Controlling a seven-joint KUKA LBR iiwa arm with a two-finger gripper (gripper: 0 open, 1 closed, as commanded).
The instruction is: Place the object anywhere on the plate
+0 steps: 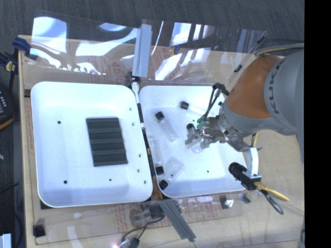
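The dark ribbed plate (106,141) lies mid-left bin (46,102); in the right bin (227,187) the hand (199,138) hovers over a clear vial (195,146), its grip impossible to tell; another black-capped vial (165,125) lies at its nine o'clock, others at seven.

My arm (274,94) is grey with an orange band, both bins (51,99) are white, and the ribbed plate (106,141) is dark grey.
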